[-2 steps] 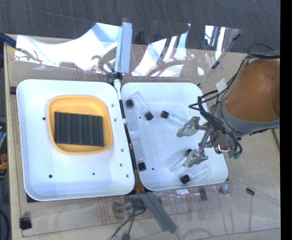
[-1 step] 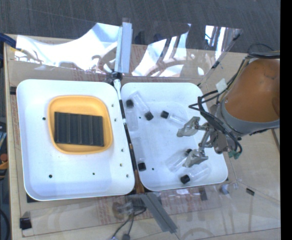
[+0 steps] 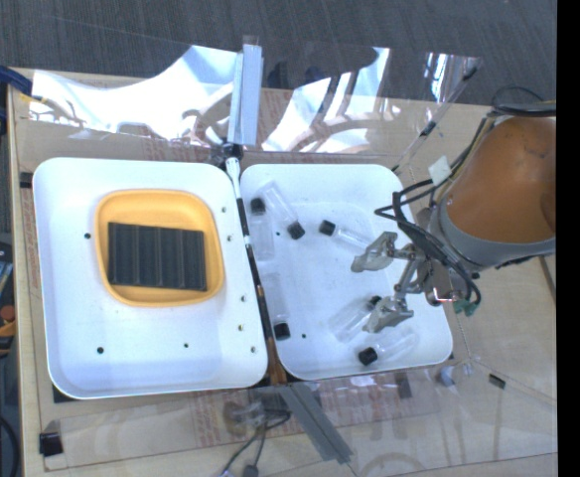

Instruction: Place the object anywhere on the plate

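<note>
A yellow plate with a dark ridged rectangle in its middle lies in the left bin. Several clear vials with black caps lie scattered in the right bin: one near the top left, one in the middle, one at the lower right. My gripper hangs over the right half of that bin, its two fingers spread open. Another clear vial lies just beside the lower finger. Nothing sits between the fingers.
A raised divider separates the two bins. Clear shiny panels stand behind the bins. The arm's orange and grey body hangs over the bench right of the bins.
</note>
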Controlling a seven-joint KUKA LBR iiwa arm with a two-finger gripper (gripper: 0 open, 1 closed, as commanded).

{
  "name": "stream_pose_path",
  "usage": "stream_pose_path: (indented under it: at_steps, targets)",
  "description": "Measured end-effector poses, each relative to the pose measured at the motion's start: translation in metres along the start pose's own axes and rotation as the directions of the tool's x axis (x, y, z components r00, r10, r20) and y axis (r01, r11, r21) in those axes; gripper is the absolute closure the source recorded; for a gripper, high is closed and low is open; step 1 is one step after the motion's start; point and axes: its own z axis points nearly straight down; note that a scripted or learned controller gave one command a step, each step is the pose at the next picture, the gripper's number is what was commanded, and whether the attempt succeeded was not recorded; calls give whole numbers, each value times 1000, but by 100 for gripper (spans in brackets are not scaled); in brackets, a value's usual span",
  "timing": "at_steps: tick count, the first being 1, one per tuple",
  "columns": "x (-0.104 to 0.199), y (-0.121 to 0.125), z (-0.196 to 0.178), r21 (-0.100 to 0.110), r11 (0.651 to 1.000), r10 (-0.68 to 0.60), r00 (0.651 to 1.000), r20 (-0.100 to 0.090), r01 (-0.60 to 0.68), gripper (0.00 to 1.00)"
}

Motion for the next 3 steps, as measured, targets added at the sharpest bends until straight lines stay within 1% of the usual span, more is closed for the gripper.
stream_pose_path:
  at_steps: [3]
  targets:
    - [0, 0, 0, 0, 1000, 0, 1000, 0, 0, 0]
